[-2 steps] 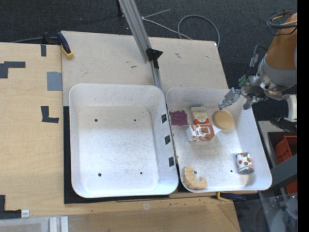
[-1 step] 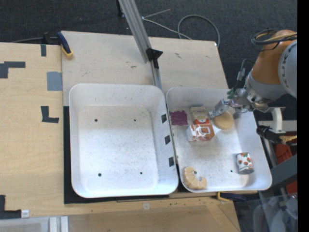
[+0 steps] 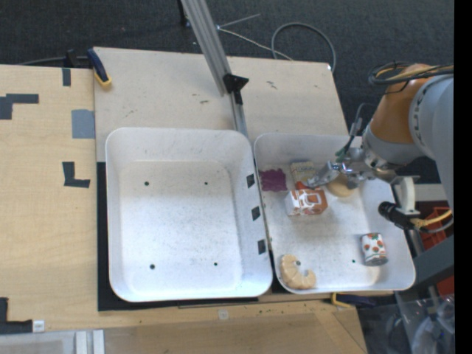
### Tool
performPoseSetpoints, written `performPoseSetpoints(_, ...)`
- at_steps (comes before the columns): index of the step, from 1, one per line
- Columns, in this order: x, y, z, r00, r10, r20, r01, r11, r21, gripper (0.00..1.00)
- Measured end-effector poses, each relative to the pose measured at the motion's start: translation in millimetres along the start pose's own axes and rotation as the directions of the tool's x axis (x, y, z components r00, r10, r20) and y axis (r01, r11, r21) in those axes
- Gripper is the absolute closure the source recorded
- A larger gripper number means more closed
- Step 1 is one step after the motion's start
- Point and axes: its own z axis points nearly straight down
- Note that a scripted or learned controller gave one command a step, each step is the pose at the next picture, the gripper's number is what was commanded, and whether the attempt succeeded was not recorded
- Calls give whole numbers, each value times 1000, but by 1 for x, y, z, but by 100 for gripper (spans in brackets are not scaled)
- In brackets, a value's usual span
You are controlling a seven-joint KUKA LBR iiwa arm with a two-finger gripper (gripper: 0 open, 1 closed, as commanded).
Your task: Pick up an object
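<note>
My gripper (image 3: 325,175) reaches into the right bin (image 3: 335,140) from the right, low over its upper middle. Its tip is just above a red and white carton (image 3: 307,202) and beside a tan packet (image 3: 302,171). A round tan piece (image 3: 343,189) lies right under the wrist side of the gripper. A purple object (image 3: 273,179) sits near the bin's left wall. A small can with red fruit print (image 3: 374,248) stands at the lower right, and a croissant-like pastry (image 3: 297,273) lies at the front edge.
The left bin (image 3: 118,198) sits beside the right one, sharing a raised rim in the middle. A slanted metal pole (image 3: 210,39) comes down to the bench just behind the two bins. Cables and dark fittings hang off the bench's right side (image 3: 402,216).
</note>
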Motion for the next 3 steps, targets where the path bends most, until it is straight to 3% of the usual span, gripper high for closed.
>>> performPoseSetpoints(1,1,1,-10,1000,-3,1,3,1000,-1,100)
performPoseSetpoints(3,2,-14,-116,1000,0,-1,0,1000,-2,100)
